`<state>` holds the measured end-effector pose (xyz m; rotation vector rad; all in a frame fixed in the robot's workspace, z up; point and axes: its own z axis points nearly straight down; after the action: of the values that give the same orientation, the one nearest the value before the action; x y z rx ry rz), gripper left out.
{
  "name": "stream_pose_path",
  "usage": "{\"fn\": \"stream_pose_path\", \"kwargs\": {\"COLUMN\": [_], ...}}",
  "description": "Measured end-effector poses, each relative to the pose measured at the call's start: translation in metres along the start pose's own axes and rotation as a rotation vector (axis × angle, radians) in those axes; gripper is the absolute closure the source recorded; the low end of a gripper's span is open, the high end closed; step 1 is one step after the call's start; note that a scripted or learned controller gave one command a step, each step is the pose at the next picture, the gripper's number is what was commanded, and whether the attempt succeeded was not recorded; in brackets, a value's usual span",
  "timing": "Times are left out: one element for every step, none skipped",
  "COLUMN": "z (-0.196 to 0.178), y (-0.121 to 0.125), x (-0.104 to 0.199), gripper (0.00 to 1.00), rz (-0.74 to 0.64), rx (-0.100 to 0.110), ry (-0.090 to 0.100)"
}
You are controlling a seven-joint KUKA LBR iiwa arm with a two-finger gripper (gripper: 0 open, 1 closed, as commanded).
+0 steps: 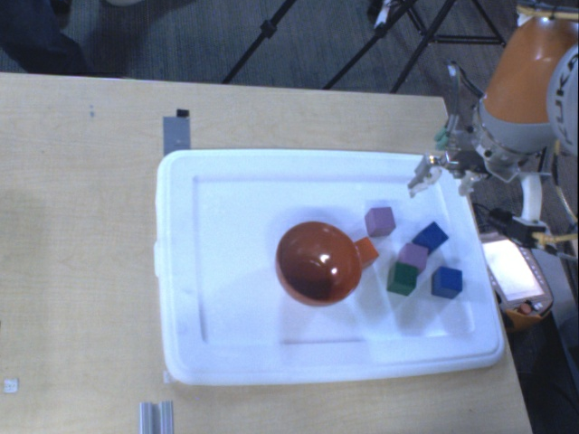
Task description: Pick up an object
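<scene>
A shallow white bin (174,269) holds a red-brown bowl-shaped scoop (317,262) with a short orange handle, near the bin's middle. To its right lie small cubes: a purple one (380,221), a blue one (431,237), a second purple one (413,256), a green one (402,279) and another blue one (447,281). My gripper (443,179) hangs over the bin's upper right corner, above and to the right of the cubes. Its fingers (422,177) are open with nothing between them.
The bin rests on a wooden bench. A grey bracket (177,134) stands at the bin's upper left corner and a grey clip (156,416) below its lower left. A small lit device (513,274) and cables sit just right of the bin.
</scene>
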<state>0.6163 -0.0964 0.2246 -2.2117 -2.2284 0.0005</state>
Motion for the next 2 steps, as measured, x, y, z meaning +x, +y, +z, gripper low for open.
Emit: {"fn": "stream_pose_path", "kwargs": {"z": [0.112, 0.138], "y": [-0.032, -0.022], "x": [-0.021, -0.041], "gripper": [0.0, 0.0], "rz": [-0.116, -0.17], "rx": [-0.023, -0.01], "ry": [-0.006, -0.001]}}
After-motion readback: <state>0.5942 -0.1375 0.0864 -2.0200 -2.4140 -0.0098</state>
